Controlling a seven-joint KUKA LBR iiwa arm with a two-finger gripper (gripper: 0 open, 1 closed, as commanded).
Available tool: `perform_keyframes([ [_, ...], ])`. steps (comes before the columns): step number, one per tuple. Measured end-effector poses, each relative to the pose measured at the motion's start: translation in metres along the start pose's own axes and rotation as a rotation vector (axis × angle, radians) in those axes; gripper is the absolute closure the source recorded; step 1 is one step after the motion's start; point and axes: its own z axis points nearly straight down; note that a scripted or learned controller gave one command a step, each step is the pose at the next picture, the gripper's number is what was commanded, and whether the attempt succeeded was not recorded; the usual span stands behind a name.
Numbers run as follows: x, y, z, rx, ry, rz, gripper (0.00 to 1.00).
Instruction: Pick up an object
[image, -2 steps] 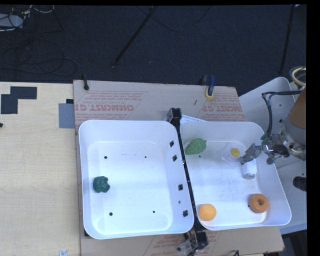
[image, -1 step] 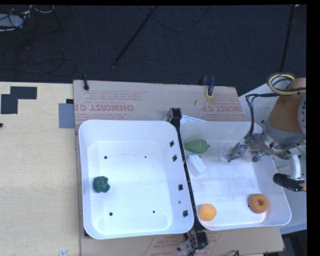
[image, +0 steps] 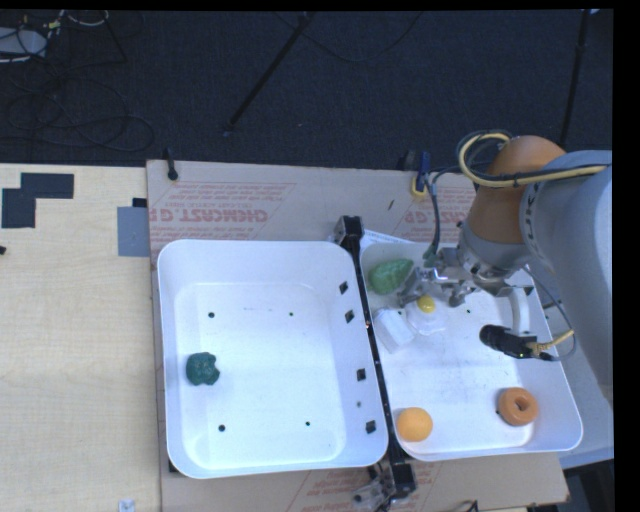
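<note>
Hovering in the upper middle of the right-hand shallow white bin (image: 560, 430), the end effector (image: 428, 296) sits over a small yellow rounded object (image: 427, 305), but whether it has any hold on that object, or how wide it stands, cannot be told from this slanted view. Just left of it lies a soft-looking pale green lump (image: 390, 274), and just below it a clear or whitish crumpled piece (image: 393, 330) that is hard to make out against the bin floor. The yellow object looks light and smooth, so it would likely roll or slip unless pinched across its widest part from above. Lower in the frame rest an orange ball (image: 414, 424) and an orange ring-shaped doughnut toy (image: 518, 406), well apart from the arm; the ring offers a rim to pinch. A dark green crumpled object (image: 203, 369) lies alone at the lower left of the left-hand white bin (image: 250, 260) on the worktop (image: 70, 330).
</note>
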Motion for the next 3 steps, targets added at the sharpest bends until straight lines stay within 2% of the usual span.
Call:
perform_keyframes([
  [1,-0.032,0.0,-0.002,-0.008,-0.001,0.008,0.0],
  [2,-0.026,0.0,-0.002,-0.007,0.0,0.006,0.0],
  [3,-0.026,0.0,-0.013,-0.008,0.001,0.005,1.0],
])
